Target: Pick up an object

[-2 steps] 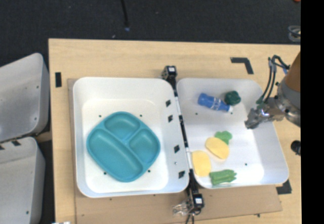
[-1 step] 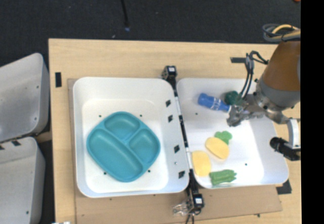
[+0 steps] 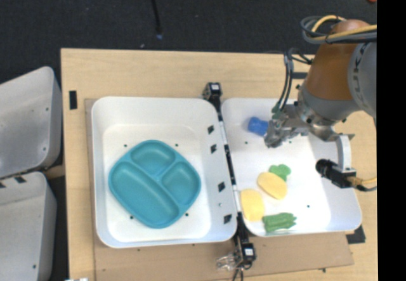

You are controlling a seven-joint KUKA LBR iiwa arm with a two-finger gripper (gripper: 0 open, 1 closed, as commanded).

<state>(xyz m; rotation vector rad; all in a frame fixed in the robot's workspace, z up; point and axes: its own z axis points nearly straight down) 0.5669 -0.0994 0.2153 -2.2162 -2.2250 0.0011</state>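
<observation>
The tool (image 3: 274, 137) hangs low in the right bin (image 3: 330, 210), just right of a blue object (image 3: 257, 125); whether it is open cannot be told. Nearer than the blue object lie a yellow-and-green piece (image 3: 274, 182), a yellow piece (image 3: 252, 203) and a green piece (image 3: 279, 222). A teal divided plate (image 3: 154, 182) sits in the left bin (image 3: 108, 115).

Wood bench (image 3: 158, 73) w/ two white bins (image 3: 101, 172) side by side.

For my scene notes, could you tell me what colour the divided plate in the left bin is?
Teal blue; the divided plastic plate shows in the camera view.
</observation>
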